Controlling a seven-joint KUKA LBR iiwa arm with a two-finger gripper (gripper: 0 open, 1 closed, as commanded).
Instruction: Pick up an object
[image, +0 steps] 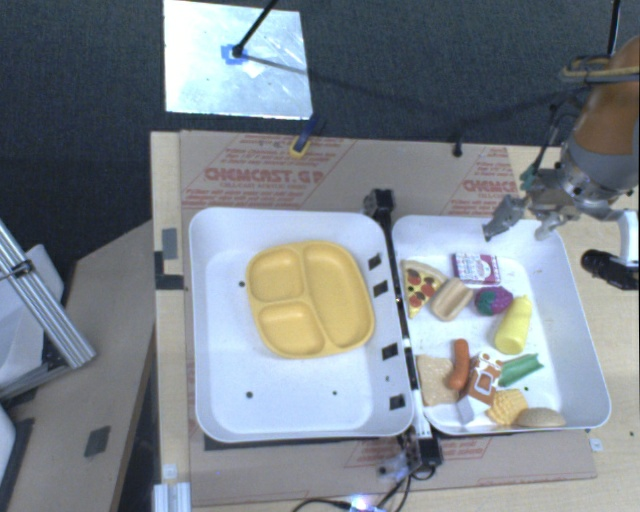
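Toy food (480, 340) in right bin (590, 330), gripper (524, 222) above its far edge, fingers spread, nothing held; yellow tray (308, 298) left.

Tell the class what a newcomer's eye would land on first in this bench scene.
First comes the yellow divided tray, lying alone in the left bin. Next, the bright toy food heaped in the right bin: a pizza slice, a yellow bottle. The open gripper hovers over that bin's far edge.

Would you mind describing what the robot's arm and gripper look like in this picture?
The arm has an orange band above a grey metallic wrist. Its gripper ends in two slim grey fingers. Thin dark cables run alongside the arm.
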